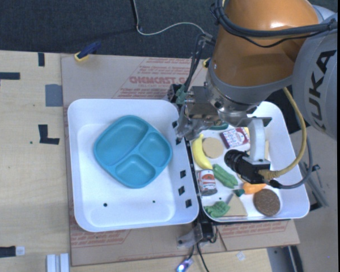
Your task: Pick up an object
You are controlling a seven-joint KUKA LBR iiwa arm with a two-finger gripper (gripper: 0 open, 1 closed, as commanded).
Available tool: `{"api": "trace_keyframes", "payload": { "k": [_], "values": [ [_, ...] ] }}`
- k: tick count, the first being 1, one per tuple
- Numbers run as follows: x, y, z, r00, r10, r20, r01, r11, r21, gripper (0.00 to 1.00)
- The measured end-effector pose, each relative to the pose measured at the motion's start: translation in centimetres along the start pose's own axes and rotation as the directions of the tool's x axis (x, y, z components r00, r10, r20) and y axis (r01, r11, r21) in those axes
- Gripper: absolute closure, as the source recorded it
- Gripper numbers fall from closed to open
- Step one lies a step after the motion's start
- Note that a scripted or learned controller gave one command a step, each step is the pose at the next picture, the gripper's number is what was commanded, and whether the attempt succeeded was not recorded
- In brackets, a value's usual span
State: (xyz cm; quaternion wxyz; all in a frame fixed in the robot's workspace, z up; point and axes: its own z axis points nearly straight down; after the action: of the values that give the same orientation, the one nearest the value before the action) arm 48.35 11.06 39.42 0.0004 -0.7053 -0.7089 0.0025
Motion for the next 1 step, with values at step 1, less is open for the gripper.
{"api": "trace_keyframes", "payload": {
  "k": [1],
  "values": [
    [-0.01,0.00,0.05,1.000,0.001,0.000,-0.001,1.000,0.001,0.00]
  ]
}}
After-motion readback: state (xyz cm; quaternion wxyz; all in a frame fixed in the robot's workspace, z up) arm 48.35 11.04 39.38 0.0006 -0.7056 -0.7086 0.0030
